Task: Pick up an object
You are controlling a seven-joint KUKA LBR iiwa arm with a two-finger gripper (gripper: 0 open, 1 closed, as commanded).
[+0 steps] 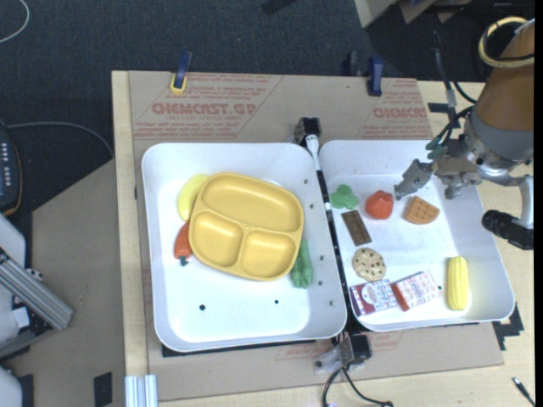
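Grey metal makes up the two-finger claw (pixel 433 179), which we see hanging over the upper part of the right shallow white bin (pixel 488 299), with the grey arm (pixel 509 100) and its orange band coming in from the right. We see its two fingers (pixel 413 179) splayed apart with nothing between them, so the claw is released. Just below it lies a tan waffle-shaped toy piece (pixel 422 210), and just to the left of that sits a red toy tomato (pixel 379 204), both near the fingertips but apart from them. Further left in the same bin we see a green leafy toy vegetable (pixel 344 197) and a brown chocolate-bar piece (pixel 355 226). Below these rest a round chocolate-chip cookie (pixel 369 264), two red-and-white snack packets (pixel 395 293) side by side, and a yellow toy corn cob (pixel 457 282) near the bin's lower right corner.

Across the divide, the left shallow white bin (pixel 246 320) holds a yellow plastic divided plate (pixel 246 225). We see a yellow banana-like toy (pixel 190 195) tucked under its upper left edge, a red-orange toy pepper (pixel 182 243) at its left side, and a green toy vegetable (pixel 302 267) against its right edge. Both bins sit on a brown board-covered counter (pixel 254 100) held by clamps at the far edge
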